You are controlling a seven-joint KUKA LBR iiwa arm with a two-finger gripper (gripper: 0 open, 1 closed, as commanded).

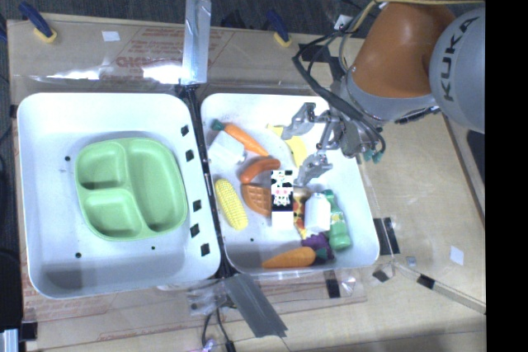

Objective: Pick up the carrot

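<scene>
Two shallow white bins sit side by side on the table [74, 45]. The left bin [33, 177] holds a green divided plate [129, 188] with three compartments, lying flat near the middle.

The right bin [247, 105] holds a jumble of toy food. The carrot [242, 138] lies in the upper left part of this bin, tilted with its green top toward the bin's left wall, and nothing is gripping it. Just below it is a hot dog [260, 169], and below that a corn cob [231, 204] runs along the left wall beside a bread slice [256, 198]. A black-and-white carton [283, 195] stands at the centre, with a white bottle [317, 213] and a green bottle [337, 228] to its right. A second orange piece [288, 259] lies by the near wall, possibly another carrot, beside something purple [315, 243].

The gripper [305, 146] hangs over the upper right part of this bin, its fingers [298, 123] spread open around nothing, near a yellow piece [296, 151].
</scene>
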